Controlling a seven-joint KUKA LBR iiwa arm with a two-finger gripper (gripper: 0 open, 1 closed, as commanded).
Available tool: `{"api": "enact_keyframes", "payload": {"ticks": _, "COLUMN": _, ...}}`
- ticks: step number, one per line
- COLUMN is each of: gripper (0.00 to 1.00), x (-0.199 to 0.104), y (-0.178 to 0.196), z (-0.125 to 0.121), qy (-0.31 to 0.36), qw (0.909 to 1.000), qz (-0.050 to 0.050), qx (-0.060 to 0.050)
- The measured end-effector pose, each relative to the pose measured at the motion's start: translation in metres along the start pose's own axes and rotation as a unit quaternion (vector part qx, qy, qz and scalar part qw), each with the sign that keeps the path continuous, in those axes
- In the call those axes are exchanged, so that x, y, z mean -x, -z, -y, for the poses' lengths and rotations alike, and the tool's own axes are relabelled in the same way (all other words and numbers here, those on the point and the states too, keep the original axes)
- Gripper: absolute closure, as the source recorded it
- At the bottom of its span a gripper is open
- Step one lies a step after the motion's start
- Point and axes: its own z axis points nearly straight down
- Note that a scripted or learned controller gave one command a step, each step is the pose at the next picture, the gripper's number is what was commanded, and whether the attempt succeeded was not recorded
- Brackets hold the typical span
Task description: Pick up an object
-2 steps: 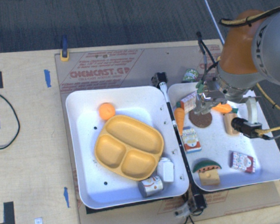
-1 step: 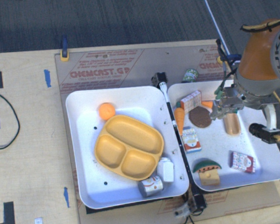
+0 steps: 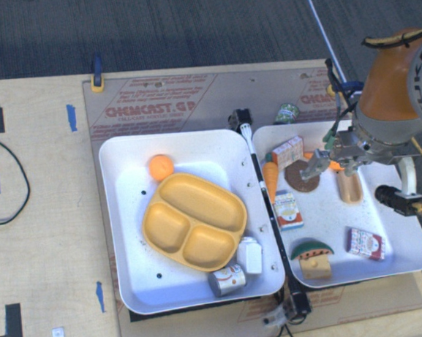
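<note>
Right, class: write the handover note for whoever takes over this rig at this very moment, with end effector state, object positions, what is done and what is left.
End effector: low over the right bin, near its far side; finger state unclear, nothing seen held.
Right bin: brown disc, carrot, small cartons, red packet, sandwich toy.
Left bin: yellow divided tray, orange ball, can, white carton.
Done: approach only.
Left: grasp and lift one object.

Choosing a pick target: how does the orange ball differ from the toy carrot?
The orange ball is round and lies in the left bin, beside the yellow divided tray. The toy carrot is long and tapered, in the right bin against its left wall. Both are orange.
</note>
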Motion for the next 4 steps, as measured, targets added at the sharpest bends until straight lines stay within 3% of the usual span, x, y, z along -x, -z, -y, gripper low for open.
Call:
{"api": "enact_keyframes", "payload": {"ticks": 1, "gripper": 0.0, "x": 0.02, "y": -0.077, "z": -0.02, "qy": 0.0, "qw": 1.0, "qz": 0.0, "qx": 0.004}}
{"api": "enact_keyframes", "payload": {"ticks": 2, "gripper": 1.0, "x": 0.019, "y": -0.066, "z": -0.022, "qy": 0.001, "qw": 1.0, "qz": 0.0, "qx": 0.006}}
{"api": "enact_keyframes", "payload": {"ticks": 3, "gripper": 1.0, "x": 0.01, "y": 0.014, "z": 0.026, "qy": 0.0, "qw": 1.0, "qz": 0.0, "qx": 0.002}}
{"api": "enact_keyframes", "payload": {"ticks": 4, "gripper": 1.0, "x": 0.079, "y": -0.004, "z": 0.013, "qy": 0.0, "qw": 1.0, "qz": 0.001, "qx": 0.002}}
